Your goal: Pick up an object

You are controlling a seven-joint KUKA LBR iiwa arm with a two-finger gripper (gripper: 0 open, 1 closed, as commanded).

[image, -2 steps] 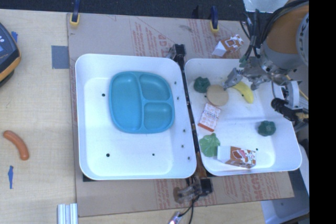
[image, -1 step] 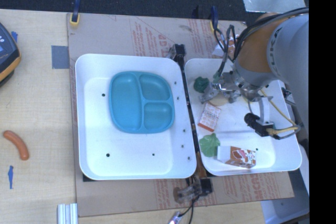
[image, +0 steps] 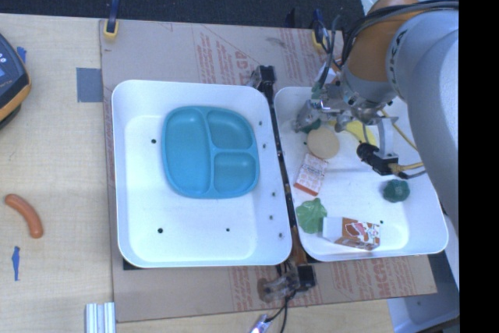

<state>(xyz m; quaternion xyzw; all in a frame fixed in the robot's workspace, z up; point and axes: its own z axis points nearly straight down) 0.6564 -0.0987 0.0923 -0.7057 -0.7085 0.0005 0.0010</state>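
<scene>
Grey arm (image: 425,66) fills the right bin's (image: 425,242) far right corner, its hand (image: 331,117) down just beside a pale round object (image: 323,143) near the far edge. Reaching in for a grasp, I judge; next it must close on that object. Whether the hand is wide or narrow, I cannot tell: the wrist hides it.

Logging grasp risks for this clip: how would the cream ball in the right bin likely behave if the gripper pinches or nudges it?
The cream ball looks round and smooth, so it would probably roll on the right bin floor if nudged. Its curved sides may slip from an off-centre pinch. It lies just below the gripper, so a bump could shove it aside.
</scene>
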